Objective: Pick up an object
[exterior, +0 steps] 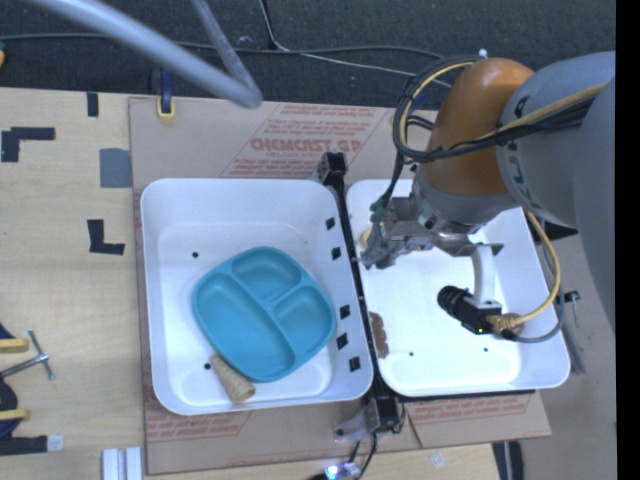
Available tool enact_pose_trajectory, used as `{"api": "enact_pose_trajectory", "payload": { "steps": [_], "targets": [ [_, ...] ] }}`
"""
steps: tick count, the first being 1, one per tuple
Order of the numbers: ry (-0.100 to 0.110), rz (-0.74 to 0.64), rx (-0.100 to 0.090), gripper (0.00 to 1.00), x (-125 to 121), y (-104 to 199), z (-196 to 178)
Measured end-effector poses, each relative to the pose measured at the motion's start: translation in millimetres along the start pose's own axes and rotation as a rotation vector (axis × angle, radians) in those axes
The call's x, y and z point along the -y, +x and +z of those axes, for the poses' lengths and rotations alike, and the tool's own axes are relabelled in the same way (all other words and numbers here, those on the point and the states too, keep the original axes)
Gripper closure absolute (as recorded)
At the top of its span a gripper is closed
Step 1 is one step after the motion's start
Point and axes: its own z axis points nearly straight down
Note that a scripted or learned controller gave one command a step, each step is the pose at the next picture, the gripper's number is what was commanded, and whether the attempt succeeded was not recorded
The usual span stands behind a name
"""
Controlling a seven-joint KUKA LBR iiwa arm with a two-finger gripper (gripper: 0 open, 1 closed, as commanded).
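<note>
A blue divided plate (264, 311) lies in the left bin (160, 268). A tan, cork-like piece (231, 378) rests against the plate's front edge. A small brown object (378, 331) lies in the right bin (450, 373), close against its left wall. My gripper (380, 243) hangs low over the left side of the right bin, near the divider between the bins and above and behind the brown object. The orange band and grey wrist hide much of the bin's back half.
A black divider with clips (345, 268) runs between the bins. A black connector with a yellow cable (470, 310) hangs off the wrist over the right bin's middle. A grey metal bar (130, 30) crosses the top left. The bins sit on a cardboard sheet (300, 133).
</note>
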Motion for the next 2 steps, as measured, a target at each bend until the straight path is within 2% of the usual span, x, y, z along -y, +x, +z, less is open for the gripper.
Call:
{"api": "enact_pose_trajectory", "payload": {
  "steps": [1,2],
  "targets": [
    [0.0,0.002,0.001,1.0,0.2,44.9,8.9],
    [-0.001,-0.001,0.0,1.0,1.5,97.2,-3.6]
  ]
}}
